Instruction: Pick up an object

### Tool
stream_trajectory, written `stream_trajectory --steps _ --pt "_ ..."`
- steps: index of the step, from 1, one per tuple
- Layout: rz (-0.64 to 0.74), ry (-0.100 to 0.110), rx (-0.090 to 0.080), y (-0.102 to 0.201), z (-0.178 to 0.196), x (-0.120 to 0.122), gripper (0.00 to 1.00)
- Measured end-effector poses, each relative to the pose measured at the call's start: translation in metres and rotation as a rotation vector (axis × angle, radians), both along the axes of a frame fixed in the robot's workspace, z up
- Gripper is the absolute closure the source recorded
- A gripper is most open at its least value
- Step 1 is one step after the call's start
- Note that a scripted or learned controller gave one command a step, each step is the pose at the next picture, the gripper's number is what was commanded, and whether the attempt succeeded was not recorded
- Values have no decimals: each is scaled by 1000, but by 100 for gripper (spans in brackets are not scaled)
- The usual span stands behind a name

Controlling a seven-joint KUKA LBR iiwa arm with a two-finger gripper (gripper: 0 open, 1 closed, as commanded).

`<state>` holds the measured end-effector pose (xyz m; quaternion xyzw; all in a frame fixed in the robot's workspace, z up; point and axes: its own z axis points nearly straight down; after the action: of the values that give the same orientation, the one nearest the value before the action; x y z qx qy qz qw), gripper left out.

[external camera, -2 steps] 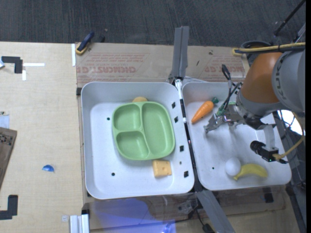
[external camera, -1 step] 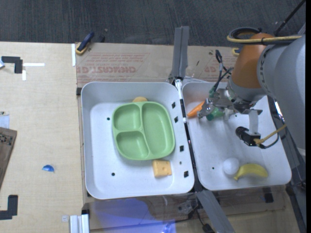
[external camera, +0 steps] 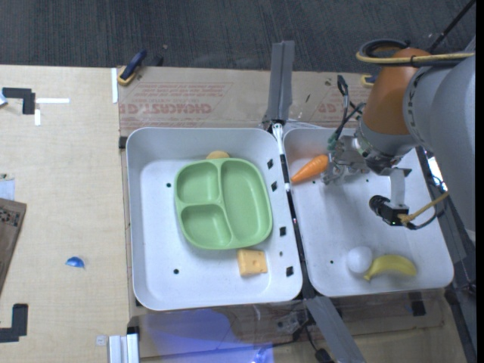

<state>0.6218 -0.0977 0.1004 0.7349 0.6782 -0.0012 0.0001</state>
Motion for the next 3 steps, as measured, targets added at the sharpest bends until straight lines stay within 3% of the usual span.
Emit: stream_trajectory --steps 1,2,3 --pt "0 0 0 0 0 0 0" --pt "7 21 3 0 -13 31 0" --pt "59 0 0 -58 29 36 0"
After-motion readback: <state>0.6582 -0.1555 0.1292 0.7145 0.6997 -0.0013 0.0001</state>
